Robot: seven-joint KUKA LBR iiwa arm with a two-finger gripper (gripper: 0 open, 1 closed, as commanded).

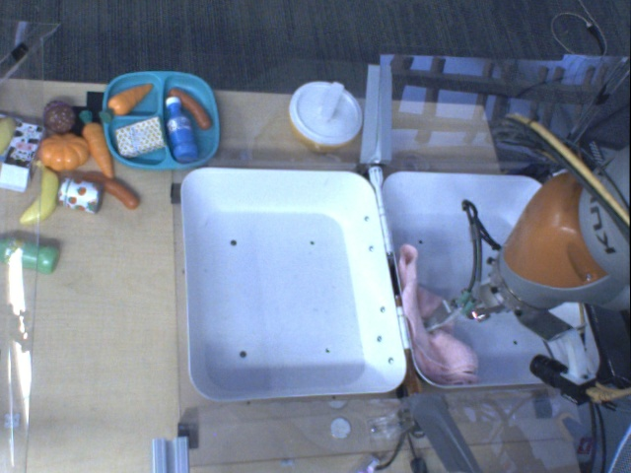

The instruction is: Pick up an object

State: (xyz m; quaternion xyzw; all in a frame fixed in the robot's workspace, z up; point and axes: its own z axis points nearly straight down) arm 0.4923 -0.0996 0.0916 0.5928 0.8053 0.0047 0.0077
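low in the right bin (513,200), the gripper (463,308) is seen just beside a pink cloth (434,338); whether anything is held cannot be told. the cloth is bunched against the bin's left wall. the left bin (286,284) is alongside.

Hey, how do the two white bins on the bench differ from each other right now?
The left bin looks wider than the right bin. The left bin shows its bare white floor with a few small dark dots, while the right bin has a pink cloth crumpled against its left wall. The arm's gripper reaches over the right bin, beside the cloth; the left bin has no arm over it. Both are shallow, white and round-cornered, set side by side.
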